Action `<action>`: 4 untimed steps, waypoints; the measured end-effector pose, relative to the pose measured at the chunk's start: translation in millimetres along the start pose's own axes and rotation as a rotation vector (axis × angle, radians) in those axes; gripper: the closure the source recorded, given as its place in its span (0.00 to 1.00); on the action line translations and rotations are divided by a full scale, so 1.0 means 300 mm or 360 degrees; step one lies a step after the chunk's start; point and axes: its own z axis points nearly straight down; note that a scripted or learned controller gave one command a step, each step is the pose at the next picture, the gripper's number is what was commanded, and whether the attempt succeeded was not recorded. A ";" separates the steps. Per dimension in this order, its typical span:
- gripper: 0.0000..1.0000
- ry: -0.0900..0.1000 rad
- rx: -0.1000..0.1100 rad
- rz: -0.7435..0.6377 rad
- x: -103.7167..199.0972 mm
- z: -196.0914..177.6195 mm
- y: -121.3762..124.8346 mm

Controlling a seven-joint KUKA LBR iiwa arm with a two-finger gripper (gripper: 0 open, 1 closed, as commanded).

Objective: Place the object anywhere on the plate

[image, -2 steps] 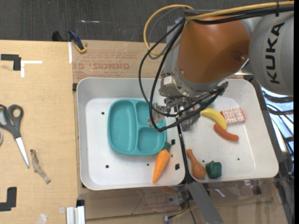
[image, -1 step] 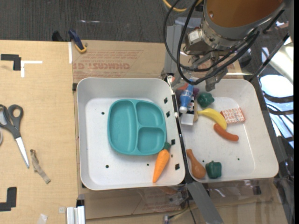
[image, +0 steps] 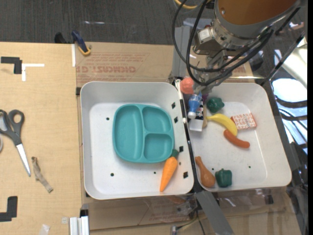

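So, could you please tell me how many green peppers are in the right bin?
2. One pepper lies near the top by the banana; the other pepper sits near the bottom beside the drumstick. The arm may hide more.

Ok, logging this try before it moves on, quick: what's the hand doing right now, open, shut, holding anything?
Hand: low over the right bin's back left corner, near the blue bottle; open or shut cannot be told, and no object shows held.

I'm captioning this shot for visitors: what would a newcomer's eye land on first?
Probably the teal plate in the left bin, with an orange carrot by its lower right corner. Next, the toy food in the right bin, notably the yellow banana, under the arm.
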 end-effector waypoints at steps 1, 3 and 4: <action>1.00 0.0008 -0.0010 -0.0376 0.283 0.132 0.135; 1.00 0.0005 -0.0007 -0.0936 0.645 0.196 0.063; 1.00 0.0005 -0.0004 -0.0911 0.848 0.295 -0.214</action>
